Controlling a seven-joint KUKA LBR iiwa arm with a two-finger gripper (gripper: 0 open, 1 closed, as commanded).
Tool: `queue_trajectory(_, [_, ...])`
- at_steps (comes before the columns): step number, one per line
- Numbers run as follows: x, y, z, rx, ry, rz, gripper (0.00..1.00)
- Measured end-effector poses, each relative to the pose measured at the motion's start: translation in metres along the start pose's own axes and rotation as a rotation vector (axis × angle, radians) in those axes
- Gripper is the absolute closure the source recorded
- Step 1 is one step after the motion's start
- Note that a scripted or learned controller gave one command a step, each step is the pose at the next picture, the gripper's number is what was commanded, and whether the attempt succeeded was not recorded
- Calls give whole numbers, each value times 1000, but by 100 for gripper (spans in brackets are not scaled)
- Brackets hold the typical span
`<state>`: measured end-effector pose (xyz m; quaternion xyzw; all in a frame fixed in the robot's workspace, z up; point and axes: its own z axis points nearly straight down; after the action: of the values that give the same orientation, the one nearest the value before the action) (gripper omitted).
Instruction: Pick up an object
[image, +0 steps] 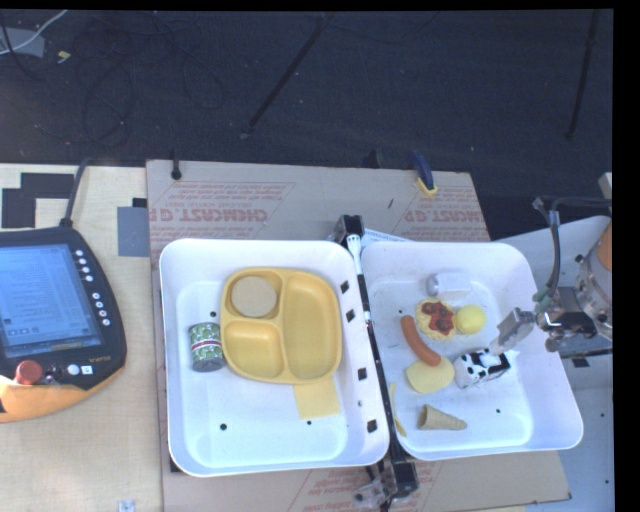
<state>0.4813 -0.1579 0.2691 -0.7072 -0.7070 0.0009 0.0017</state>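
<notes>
Pincer (512, 330) is held low over right bin (545, 420), beside cow toy (484, 366) — likely lined up for it. Whether it is apart or together cannot be told; nothing is seen held.

Teach pendant (55, 310) left of bins; cardboard sheet (300, 205) beneath.

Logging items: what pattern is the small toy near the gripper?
Black and white patches, like a cow; camera view.
</notes>
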Motion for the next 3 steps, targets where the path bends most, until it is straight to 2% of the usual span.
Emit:
queue_trajectory(1, [59,43,106,5,3,-6,0])
queue_trajectory(2, [54,135,180,-11,-6,0,0])
queue_trajectory(3, [50,135,161,-21,-11,3,100])
